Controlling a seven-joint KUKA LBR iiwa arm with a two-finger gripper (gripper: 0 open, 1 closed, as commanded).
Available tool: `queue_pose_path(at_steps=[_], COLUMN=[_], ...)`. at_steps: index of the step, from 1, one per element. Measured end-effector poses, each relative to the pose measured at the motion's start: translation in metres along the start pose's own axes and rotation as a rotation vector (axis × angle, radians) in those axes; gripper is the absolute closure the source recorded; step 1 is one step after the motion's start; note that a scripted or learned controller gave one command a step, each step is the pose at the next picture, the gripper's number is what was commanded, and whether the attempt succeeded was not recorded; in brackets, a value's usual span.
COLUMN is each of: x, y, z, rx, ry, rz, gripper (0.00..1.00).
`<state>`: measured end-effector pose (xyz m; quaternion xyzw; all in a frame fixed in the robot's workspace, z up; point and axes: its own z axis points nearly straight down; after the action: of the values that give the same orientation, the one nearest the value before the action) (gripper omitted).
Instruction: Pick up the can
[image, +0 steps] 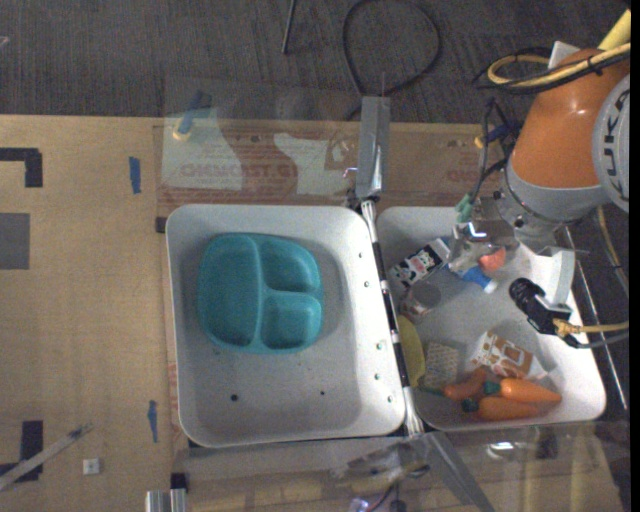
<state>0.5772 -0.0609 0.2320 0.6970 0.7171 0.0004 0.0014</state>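
The arm is hanging over the right bin (585, 395), its gripper (478, 250) hovering near the bin's far edge, right beside the can (425, 297), a dull grey cylinder lying towards the bin's left wall. I'm judging this the approach step; next it needs lining up over the can and lowering. Whether the jaws are parted I cannot tell. The small black-and-white carton (418, 264) bears print too small to read

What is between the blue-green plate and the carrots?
In the camera view, the white bins' rims lie between the teal plate and the carrots, then a yellow banana.
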Motion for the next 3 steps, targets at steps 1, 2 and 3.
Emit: queue_pose_path(at_steps=[1,2,3], x=[-0.033,0.02,0.011], y=[-0.074,-0.097,-0.097], z=[-0.045,-0.032,-0.061], rx=[0.005,0.005,-0.001], ry=[0.002,0.002,0.0], rz=[0.053,0.073,-0.334], gripper=[1.0,1.0,1.0])
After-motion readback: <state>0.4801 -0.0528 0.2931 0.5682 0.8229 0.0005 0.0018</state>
